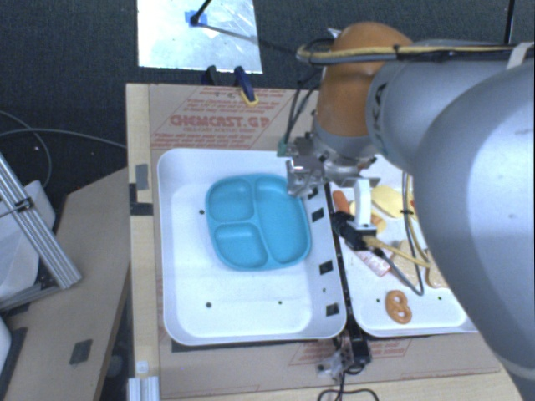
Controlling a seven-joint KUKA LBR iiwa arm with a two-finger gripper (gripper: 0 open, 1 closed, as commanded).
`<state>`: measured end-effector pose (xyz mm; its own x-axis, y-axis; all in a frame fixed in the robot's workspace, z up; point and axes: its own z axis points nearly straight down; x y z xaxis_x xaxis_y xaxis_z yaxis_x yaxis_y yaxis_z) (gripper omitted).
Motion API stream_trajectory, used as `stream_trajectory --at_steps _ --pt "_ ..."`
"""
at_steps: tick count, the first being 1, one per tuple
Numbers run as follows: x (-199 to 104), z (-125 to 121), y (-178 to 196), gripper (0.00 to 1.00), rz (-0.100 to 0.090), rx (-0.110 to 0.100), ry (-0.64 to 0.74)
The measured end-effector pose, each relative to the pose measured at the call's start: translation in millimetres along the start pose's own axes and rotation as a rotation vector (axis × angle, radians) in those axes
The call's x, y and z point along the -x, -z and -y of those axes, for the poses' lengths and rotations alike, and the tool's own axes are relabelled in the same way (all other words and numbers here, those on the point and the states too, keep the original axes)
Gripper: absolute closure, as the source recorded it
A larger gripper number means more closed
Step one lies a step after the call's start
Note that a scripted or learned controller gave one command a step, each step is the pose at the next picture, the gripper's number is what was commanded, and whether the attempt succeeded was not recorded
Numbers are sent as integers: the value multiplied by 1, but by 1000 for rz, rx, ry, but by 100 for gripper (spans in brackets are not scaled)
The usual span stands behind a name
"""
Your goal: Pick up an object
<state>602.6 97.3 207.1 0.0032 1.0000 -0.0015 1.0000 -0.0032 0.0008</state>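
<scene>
My gripper [306, 179] hangs over the divider between the two bins, near their far end, beside the upper right corner of a blue divided plate [254, 222]. The plate lies flat in the left bin [242, 317]. In the right bin [435, 314] I see a brown pretzel [399, 307], a yellow piece [387, 199], a small orange piece [340, 200] and a thin pale packet [374, 262]. The big grey arm covers much of the right bin. Nothing is visible between the fingers.
A cardboard sheet [219, 120] lies under the bins, with a blue clamp [245, 85] at its far edge. A shiny square panel [198, 22] sits behind. Metal framing [33, 232] stands at the left.
</scene>
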Motion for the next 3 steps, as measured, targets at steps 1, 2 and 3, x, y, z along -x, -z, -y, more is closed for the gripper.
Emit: stream_trajectory --at_steps 1,2,3 --pt "-61 -22 50 100 -4 7 12" --pt "-125 -21 55 100 -5 2 13" --pt "-138 17 56 100 -2 -2 10"
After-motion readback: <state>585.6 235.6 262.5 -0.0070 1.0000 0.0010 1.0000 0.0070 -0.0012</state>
